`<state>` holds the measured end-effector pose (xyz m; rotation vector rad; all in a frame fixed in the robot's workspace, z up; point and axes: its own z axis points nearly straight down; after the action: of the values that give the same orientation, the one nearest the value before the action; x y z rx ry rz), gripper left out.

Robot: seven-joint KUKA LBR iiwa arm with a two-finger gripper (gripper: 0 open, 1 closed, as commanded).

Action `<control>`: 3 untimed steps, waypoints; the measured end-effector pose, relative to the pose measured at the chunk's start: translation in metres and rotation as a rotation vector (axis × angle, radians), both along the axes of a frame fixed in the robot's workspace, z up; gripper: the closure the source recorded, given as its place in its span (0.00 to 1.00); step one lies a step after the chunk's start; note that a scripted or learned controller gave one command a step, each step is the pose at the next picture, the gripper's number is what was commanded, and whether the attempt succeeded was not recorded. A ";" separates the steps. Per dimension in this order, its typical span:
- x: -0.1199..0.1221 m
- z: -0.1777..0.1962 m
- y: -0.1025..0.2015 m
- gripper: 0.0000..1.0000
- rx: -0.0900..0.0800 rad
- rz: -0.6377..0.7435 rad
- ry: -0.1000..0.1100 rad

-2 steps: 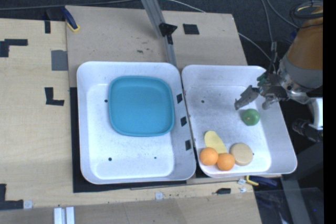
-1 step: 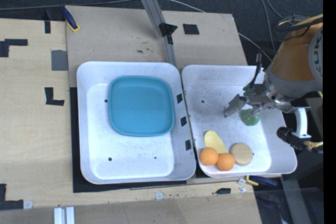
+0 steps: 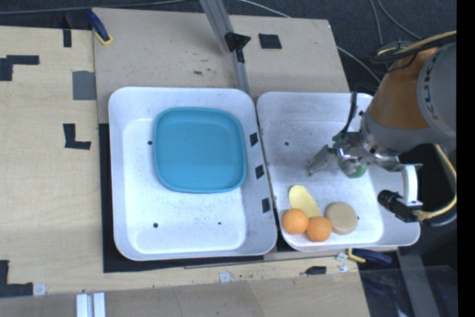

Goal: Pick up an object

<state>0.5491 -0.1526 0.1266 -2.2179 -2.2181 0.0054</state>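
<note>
— What is in the two bins?

— The left bin has a big blue plate in it. The plate lies flat in the upper part of that bin. The right bin has small things in its lower part: a yellow piece, two orange balls and a round tan thing. The balls touch each other. The tan thing sits just beside the second ball.

— Where is the gripper?

— The gripper hangs over the middle of the right bin, a bit above the yellow piece in the frame. I cannot tell its state. There is something small and green by the wrist, but I cannot tell what it is.

— Is there room to move?

— Yes. The upper part of the right bin is bare white. The lower part of the left bin is bare too. The small things crowd near the lower edge of the right bin. The two bins touch in the middle of the frame, on the brown surface.
</note>
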 end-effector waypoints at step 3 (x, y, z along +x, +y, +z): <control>-0.005 0.033 0.002 1.00 -0.002 0.000 -0.010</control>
<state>0.5443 -0.1505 0.1599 -2.2234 -2.2247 -0.0040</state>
